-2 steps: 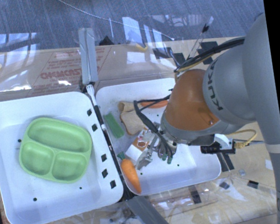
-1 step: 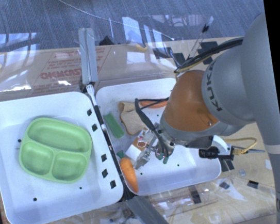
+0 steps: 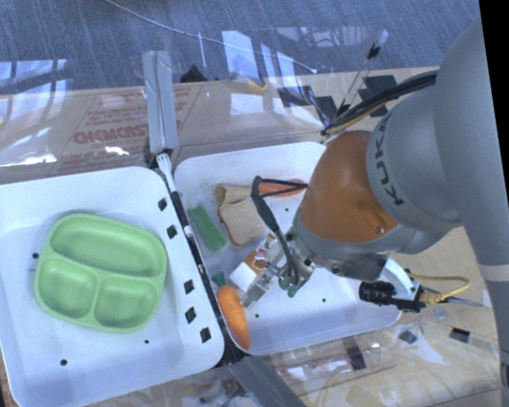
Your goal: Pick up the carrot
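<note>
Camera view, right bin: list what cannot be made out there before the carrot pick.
- Gripper: its fingers blur into the clutter, so open or shut is unreadable.
- Right bin: its right part is covered by the arm.
- Small items beside the gripper: too small and blurred to identify.
- Carrot: whether it touches the bin wall is unclear.
- Tan object: its right side hides behind the arm.

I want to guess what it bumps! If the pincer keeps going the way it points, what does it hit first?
Probably the carrot. The pincer points left and down toward it in the right bin. Depth is hard to judge, so it might touch the bin floor first.
</note>
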Controlling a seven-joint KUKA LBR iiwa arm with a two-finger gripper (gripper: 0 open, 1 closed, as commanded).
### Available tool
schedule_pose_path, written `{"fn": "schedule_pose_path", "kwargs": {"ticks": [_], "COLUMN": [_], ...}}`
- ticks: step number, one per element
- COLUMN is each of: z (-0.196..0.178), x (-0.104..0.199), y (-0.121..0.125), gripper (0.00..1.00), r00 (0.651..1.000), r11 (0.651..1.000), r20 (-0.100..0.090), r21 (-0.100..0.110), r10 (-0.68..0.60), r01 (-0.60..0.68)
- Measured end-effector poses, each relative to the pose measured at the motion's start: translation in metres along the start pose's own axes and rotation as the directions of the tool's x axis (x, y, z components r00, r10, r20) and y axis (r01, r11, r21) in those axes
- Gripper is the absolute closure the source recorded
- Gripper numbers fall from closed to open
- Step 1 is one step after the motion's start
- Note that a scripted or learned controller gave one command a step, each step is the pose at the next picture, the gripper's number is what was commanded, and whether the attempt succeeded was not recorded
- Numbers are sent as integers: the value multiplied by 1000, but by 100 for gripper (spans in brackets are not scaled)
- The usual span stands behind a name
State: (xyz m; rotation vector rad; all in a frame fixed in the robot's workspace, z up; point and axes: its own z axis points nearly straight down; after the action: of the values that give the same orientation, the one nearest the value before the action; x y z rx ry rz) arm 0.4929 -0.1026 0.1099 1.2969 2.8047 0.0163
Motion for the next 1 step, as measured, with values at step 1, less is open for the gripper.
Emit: {"fn": "schedule_pose_path", "kwargs": {"ticks": [1], "z": [4], "x": [-37], "y": [35], "gripper": [0], "r00": [917], "r11": [917], "r20": [-16], "r21": [16], "r10": [399], "r01": [-398]}}
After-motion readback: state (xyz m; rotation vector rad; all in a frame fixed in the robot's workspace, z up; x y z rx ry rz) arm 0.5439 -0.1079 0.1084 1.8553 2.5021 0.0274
